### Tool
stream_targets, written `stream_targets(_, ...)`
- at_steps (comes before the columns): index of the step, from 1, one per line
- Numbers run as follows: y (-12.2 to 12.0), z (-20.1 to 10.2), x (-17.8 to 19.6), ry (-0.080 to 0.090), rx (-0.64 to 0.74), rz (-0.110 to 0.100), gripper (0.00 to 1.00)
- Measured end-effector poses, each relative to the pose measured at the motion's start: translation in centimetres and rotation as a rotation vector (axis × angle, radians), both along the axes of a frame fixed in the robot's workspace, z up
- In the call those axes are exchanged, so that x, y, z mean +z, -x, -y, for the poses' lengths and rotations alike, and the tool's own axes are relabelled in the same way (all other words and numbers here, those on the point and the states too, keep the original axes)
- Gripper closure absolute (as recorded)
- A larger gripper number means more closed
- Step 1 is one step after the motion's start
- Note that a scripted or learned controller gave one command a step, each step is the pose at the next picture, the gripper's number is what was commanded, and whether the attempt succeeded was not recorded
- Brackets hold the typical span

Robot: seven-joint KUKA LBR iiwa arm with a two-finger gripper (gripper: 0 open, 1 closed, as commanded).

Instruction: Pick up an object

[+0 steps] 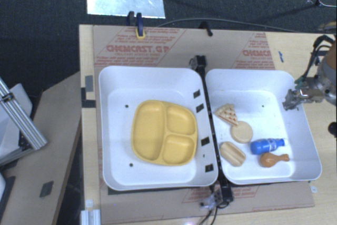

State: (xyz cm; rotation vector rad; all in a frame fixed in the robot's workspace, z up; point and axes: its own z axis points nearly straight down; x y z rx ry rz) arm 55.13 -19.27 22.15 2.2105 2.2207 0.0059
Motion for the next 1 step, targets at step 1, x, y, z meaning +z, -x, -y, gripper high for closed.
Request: stream_targets(1, -0.14, 0.04, 2.87, -0.001, 0.000, -0.003, 1.00)
